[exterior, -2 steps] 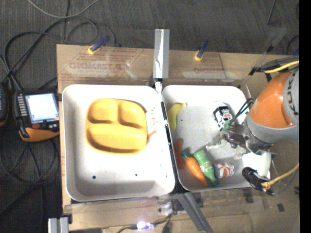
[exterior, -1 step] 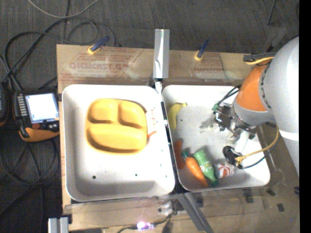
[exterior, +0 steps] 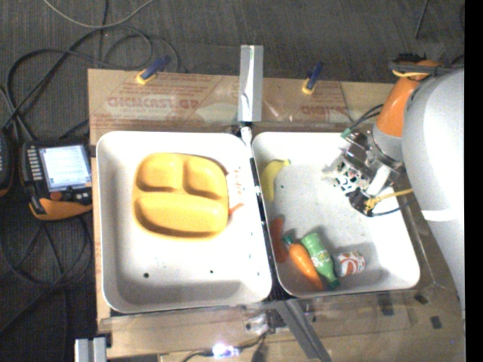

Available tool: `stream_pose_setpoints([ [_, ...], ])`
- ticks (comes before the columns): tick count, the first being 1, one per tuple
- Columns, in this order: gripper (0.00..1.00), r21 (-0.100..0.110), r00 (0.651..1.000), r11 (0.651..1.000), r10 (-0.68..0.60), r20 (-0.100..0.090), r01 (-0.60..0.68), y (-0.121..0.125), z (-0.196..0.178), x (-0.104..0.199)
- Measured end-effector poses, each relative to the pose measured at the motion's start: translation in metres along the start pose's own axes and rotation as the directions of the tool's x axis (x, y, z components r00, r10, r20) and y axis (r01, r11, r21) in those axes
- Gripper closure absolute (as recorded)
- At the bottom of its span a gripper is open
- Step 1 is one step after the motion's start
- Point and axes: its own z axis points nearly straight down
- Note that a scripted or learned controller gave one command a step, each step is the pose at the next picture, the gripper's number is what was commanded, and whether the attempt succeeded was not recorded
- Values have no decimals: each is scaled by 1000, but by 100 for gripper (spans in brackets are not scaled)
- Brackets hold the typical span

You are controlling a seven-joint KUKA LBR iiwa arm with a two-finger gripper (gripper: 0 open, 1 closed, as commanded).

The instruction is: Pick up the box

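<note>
Two shallow glossy white plastic bins sit side by side. The left bin (exterior: 113, 277) has a yellow moulded tray (exterior: 181, 194) with three compartments and rounded corners. In the right bin (exterior: 400, 270), a yellow banana (exterior: 270, 178) lies by the far left corner. An orange carrot (exterior: 302, 259), a crinkly green packet (exterior: 320, 256) and a small red-and-white can (exterior: 349, 263) are along the near edge. The gripper (exterior: 353, 173) hangs over the far right part of that bin, and there's a small white, black-spotted box (exterior: 346, 181) right at it. It's too small to make out its long axis. Can't tell if the gripper is clenched or released.
</note>
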Motion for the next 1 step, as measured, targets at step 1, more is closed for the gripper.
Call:
stream_pose_setpoints([
  [1,0,-22,999,999,40,4,-39,-30,-99,-1],
])
